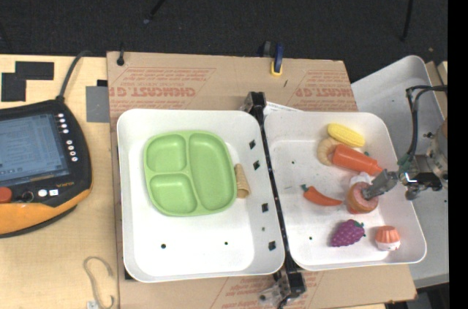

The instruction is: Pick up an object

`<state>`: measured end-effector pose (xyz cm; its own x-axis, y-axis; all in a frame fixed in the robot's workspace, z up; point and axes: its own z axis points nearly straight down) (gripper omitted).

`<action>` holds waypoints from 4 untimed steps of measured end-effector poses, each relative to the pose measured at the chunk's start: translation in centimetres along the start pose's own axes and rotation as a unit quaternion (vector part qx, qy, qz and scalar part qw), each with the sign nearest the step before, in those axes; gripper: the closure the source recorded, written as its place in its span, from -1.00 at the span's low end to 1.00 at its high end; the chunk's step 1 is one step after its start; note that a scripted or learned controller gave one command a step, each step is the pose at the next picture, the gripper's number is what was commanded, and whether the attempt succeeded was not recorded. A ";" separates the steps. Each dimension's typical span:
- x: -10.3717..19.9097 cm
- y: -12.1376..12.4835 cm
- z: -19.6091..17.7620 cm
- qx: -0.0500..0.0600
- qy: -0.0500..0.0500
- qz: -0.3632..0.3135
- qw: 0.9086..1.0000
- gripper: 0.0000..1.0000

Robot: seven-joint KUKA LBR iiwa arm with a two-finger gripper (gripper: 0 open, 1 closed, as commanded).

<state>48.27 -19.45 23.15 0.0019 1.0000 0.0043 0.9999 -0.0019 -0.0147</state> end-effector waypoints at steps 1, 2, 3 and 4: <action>0.0 0.2 -0.6 -0.006 -0.001 -0.001 1.000 -1.00; -0.5 1.0 5.2 -0.004 -0.001 -0.002 1.000 -1.00; -0.7 1.9 10.1 -0.004 -0.001 -0.002 1.000 -1.00; -0.7 2.2 14.0 -0.009 -0.002 -0.002 1.000 -1.00</action>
<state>50.28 -20.08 9.10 -0.0016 1.0000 -0.0002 1.0000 0.0016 0.0029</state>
